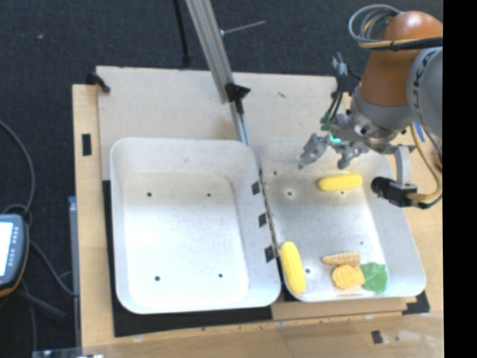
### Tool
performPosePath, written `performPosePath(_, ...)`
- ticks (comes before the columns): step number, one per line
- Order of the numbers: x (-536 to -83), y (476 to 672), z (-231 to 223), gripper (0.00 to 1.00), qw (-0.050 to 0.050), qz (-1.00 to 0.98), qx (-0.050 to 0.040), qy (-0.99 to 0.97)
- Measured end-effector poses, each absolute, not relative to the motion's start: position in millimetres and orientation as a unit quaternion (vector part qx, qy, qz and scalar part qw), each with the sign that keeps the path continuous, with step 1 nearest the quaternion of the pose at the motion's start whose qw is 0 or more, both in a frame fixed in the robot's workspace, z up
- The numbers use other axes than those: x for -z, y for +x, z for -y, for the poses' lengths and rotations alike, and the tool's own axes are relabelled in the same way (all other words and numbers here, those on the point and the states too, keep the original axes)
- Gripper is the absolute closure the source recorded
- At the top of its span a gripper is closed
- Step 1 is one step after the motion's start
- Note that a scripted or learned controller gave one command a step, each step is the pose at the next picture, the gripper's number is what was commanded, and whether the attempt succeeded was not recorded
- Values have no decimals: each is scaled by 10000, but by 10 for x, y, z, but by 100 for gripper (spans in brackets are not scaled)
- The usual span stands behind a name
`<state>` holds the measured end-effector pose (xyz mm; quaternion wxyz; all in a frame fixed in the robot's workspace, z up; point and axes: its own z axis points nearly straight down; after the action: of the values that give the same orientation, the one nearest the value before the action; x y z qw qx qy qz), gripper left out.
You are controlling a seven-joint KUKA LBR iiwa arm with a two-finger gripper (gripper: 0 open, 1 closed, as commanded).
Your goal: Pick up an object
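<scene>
- Left shallow white plastic bin [134,222]: smooth, rounded corners, a few dark dots on its speckled floor.
- Right shallow white bin [402,233]: ridged yellow corn cob [292,267] by the left wall, tan waffle-textured piece [341,259], round orange-yellow ridged piece [346,277], crinkly green leafy piece [375,277] in the near corner, smooth yellow oblong piece [340,183] further back.
- Two-finger gripper [326,151]: fingers spread, nothing between them, just above the yellow oblong.
- Arm cut off at right.
- Pale wooden surface [164,103], dark carpet around.
</scene>
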<state>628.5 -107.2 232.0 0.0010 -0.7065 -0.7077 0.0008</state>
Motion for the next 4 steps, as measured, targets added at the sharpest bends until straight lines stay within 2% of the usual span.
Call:
performPosePath(1, -2345, 6294, 1071, 0, -7, 7077, 7, -7065)
performPosePath(2, -1869, 6376, 1061, 0, 7, 7081, -19, -7061)
performPosePath(3, -1236, 6367, 1090, 0, 13, 7066, -26, -7076)
performPosePath(4, -998, 6364, 1106, 0, -1, 7055, -16, -7087)
